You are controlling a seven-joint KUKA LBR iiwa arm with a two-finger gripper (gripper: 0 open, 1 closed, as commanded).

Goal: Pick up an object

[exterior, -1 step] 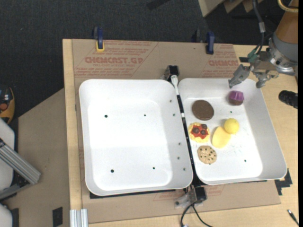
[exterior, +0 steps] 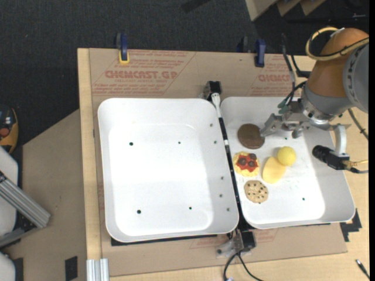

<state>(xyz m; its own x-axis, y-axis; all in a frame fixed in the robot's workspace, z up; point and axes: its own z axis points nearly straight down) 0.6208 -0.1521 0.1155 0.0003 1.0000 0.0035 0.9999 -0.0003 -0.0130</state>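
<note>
The right bin (exterior: 328, 209) holds several small things. A brown round disc (exterior: 251, 135) lies at its left near the divider. Below it sits a red and yellow pizza-like piece (exterior: 246, 163). A yellow ball (exterior: 286, 155) touches a paler yellow lump (exterior: 273, 171), and a chocolate chip cookie (exterior: 256, 191) lies in front of them. My gripper (exterior: 284, 127) hangs over the back of this bin, just right of the brown disc and above the yellow ball. Its fingers stand apart with nothing between them.
The left bin (exterior: 117, 122) lies beside the right one, with a black divider strip (exterior: 224, 142) along the seam. The grey and orange arm (exterior: 334, 75) comes in from the upper right. Blue clamps (exterior: 122, 42) hold the board's far edge.
</note>
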